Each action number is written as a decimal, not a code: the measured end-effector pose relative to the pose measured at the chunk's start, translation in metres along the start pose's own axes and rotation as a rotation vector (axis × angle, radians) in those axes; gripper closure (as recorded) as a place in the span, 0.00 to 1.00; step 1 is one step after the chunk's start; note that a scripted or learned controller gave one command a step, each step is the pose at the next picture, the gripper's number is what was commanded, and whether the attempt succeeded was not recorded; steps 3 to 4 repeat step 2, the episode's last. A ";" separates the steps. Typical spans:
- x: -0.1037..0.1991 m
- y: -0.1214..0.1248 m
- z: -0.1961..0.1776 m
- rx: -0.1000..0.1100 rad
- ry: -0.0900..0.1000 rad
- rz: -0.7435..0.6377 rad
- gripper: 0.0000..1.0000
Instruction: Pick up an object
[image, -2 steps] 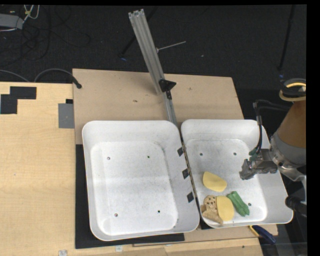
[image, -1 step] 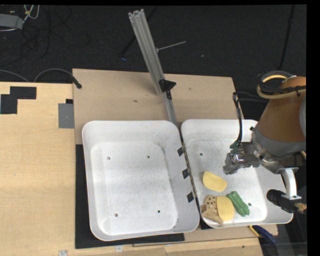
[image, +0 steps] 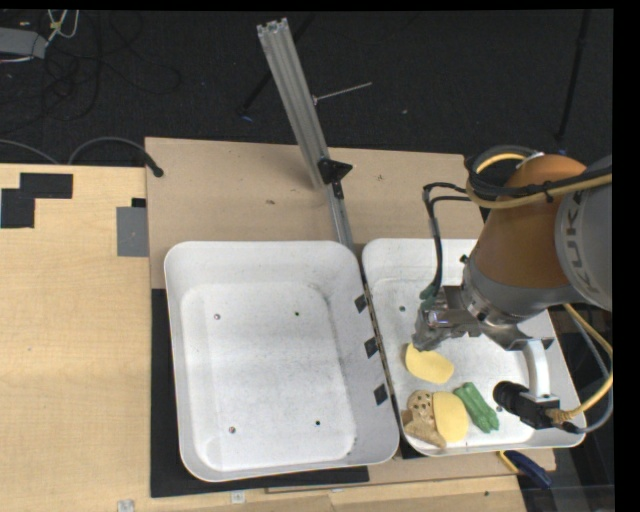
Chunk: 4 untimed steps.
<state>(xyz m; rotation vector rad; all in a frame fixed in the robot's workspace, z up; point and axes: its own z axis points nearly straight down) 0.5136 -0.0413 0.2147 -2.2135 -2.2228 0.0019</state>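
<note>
Camera view, nearest first: at the right bin's (image: 398, 262) near rim lie a spotted tan lump (image: 421, 408), a yellow piece (image: 450, 420) and a green piece (image: 478, 408), bunched together. Further in, mid-bin, sits a yellow lump (image: 430, 366), with the gripper (image: 433, 335) at its far edge; open or closed, I cannot tell. Coming down off-centre, it could nudge the rounded lump aside and close on nothing.

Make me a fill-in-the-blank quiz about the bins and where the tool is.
The tool hangs over the bin on the view's ____ side.
The object nearest the tool is a ____ lump.
Beside the other yellow piece lies a long ____ stick.
Missing words: right, yellow, green.
</note>
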 end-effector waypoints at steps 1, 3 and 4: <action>0.048 0.008 0.007 0.000 0.000 0.000 1.00; 0.098 0.020 0.011 -0.001 -0.001 0.000 1.00; 0.098 0.020 0.011 -0.001 -0.001 0.000 1.00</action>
